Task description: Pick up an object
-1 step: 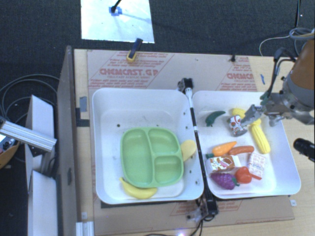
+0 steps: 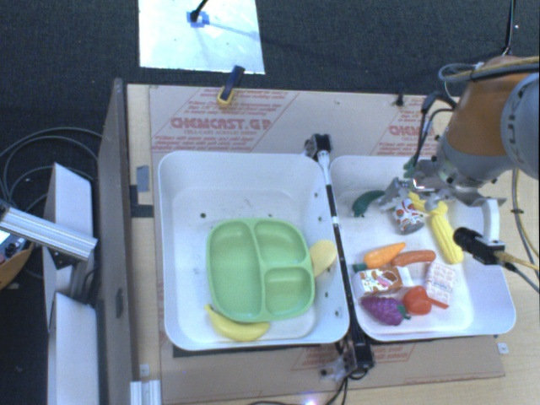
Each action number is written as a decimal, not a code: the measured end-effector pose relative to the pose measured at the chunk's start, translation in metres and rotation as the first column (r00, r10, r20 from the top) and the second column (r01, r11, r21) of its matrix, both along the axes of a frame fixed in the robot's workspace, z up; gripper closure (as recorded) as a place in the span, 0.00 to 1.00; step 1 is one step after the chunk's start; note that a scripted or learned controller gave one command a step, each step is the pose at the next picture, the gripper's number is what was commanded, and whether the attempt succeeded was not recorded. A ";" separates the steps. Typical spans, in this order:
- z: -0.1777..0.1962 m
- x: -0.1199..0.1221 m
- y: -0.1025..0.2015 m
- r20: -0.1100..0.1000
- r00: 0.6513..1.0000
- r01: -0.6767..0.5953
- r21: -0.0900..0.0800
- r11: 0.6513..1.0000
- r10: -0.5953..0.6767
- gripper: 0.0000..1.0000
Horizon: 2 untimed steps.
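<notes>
A single fixed camera looks down on the bench [image 2: 253,112] from above at a slant, far enough back to take in both white bins whole, the left bin [image 2: 181,226] toward 9 o'clock and the right bin [image 2: 494,306] toward 3 o'clock. The far edge of the bench and dark floor lie toward 12 o'clock, the near edge toward 6 o'clock. The arm [image 2: 494,116] enters from 3 o'clock.
</notes>
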<state>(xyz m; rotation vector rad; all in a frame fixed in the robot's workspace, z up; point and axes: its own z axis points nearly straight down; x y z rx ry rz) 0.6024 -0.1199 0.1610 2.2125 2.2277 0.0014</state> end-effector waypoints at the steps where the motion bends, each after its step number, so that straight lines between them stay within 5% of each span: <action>1: -0.080 -0.043 0.028 -0.004 1.000 0.007 0.002 1.000 -0.007 0.00; 2: -0.076 -0.004 -0.007 0.002 1.000 0.007 -0.001 1.000 -0.007 0.00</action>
